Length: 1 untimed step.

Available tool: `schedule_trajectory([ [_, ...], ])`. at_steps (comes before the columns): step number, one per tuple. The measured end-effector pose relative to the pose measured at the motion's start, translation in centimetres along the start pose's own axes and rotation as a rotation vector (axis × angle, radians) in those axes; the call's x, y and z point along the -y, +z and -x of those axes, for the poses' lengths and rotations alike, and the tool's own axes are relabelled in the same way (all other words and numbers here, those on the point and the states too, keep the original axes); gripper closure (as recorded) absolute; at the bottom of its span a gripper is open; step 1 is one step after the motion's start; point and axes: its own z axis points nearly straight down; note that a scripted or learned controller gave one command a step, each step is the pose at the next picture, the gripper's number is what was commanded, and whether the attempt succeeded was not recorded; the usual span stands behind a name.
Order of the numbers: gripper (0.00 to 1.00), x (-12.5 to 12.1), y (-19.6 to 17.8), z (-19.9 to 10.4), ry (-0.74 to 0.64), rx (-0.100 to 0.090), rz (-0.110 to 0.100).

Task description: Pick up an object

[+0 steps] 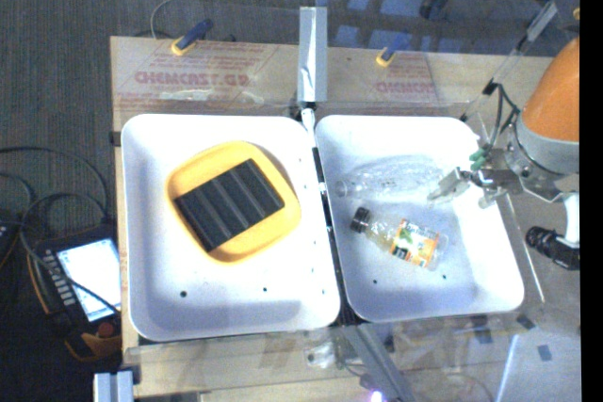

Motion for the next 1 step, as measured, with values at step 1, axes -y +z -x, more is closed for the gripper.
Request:
schedule_trajectory([
  [1,0.00,1.26,11.32,-7.09,-0.145,0.005,0.017],
])
